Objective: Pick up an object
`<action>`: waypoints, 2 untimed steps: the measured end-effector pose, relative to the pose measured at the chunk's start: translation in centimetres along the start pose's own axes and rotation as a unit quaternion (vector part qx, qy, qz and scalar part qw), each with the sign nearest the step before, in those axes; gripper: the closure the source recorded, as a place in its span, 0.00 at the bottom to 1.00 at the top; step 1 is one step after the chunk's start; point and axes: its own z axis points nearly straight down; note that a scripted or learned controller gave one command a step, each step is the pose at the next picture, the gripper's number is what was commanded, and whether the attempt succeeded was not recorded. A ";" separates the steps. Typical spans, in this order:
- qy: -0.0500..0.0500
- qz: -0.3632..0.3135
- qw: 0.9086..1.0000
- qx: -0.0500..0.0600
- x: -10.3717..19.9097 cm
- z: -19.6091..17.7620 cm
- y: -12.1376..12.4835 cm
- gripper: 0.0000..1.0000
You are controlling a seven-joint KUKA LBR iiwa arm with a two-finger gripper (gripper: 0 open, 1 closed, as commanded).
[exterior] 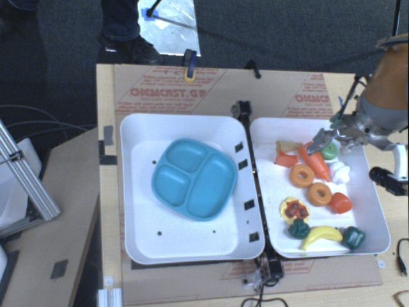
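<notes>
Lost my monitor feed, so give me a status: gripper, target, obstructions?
Gripper low in right white bin, over orange toy carrot. Nothing seen lifted. Two orange toy donuts and white piece crowd close.

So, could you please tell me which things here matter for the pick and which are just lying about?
In play: tool; orange toy carrot beneath it; two orange ring doughnuts; yellow toy banana.
Lying about: blue sectioned plastic plate in the left white bin; yellow-handled tool on the cardboard.
</notes>
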 end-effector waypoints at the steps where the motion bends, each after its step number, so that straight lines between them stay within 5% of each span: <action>1: 0.001 0.003 1.000 0.004 1.7 11.7 -2.4 0.00; 2: 0.000 0.003 1.000 0.000 1.5 10.1 -2.1 1.00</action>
